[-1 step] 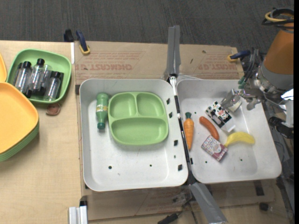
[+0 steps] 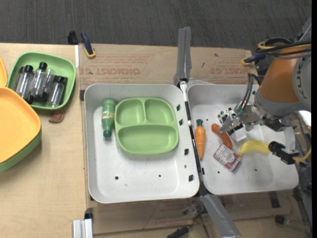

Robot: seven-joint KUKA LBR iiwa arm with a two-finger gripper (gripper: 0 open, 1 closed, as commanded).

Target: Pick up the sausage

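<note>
The sausage (image 2: 222, 136), short and reddish-orange, lies slanted in the right bin (image 2: 257, 180), just right of the carrot (image 2: 199, 138). My gripper (image 2: 231, 123) hangs directly over the sausage's upper right end, at or very near it. The grey arm with its orange band (image 2: 279, 81) comes in from the right and hides the bin's far right corner. Nothing shows as lifted off the bin floor.
A yellow banana (image 2: 253, 147) and a pink snack packet (image 2: 227, 157) lie right beside the sausage. The left bin (image 2: 143, 182) holds a green divided plate (image 2: 147, 125) and a green bottle (image 2: 107, 117). A green tray of bottles (image 2: 42, 81) and orange plates (image 2: 15, 130) sit at far left.
</note>
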